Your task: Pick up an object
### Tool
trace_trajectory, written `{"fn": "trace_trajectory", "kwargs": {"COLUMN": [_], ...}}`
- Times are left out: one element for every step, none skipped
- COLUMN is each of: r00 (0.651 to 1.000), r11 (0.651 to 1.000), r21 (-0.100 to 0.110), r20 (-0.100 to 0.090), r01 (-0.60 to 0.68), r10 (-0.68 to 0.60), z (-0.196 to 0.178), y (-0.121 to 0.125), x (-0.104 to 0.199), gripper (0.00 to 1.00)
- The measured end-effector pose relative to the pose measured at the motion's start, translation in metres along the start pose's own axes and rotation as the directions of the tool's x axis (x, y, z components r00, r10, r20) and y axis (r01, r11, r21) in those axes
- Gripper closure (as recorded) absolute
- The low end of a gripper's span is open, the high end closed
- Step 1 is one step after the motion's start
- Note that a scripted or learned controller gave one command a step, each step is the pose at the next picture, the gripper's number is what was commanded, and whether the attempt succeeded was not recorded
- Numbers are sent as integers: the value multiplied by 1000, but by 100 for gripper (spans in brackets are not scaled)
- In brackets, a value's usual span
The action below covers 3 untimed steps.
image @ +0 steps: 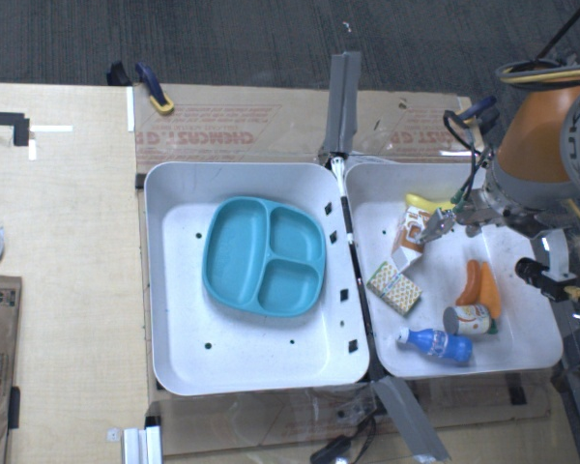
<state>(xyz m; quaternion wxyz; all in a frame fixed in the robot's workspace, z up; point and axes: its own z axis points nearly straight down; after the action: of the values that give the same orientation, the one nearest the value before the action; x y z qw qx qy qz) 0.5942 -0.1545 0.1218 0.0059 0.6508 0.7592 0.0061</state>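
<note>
- The pincer hangs low over the right bin, at its upper middle, just beside a small snack packet that leans by a yellow item.
- Whether the pincer's tips are apart or together I cannot tell; they are too small and dark against the packet.
- No object is visibly between the tips, so I judge the step to be the approach or the closing on a target, not yet a lift.
- Other candidates lie in the same bin: a checkered sponge-like block, an orange carrot-shaped toy, a small jar touching it, and a blue bottle on its side.
- The left bin holds a teal divided plate.
- The next move calls for closing squarely on the packet, then rising straight; the thin packet may slip or tip aside.
</note>
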Motion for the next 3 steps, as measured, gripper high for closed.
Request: {"fn": "trace_trajectory", "kwargs": {"r00": [993,993,993], "r11": [993,993,993], "r21": [15,15,16], "r20": [-1,11,11], "r01": [-114,-114,-114], "r10": [115,113,113], "z": [17,7,8], "y": [62,62,62], "x": [-28,-33,-33], "gripper": [0,100,0]}}
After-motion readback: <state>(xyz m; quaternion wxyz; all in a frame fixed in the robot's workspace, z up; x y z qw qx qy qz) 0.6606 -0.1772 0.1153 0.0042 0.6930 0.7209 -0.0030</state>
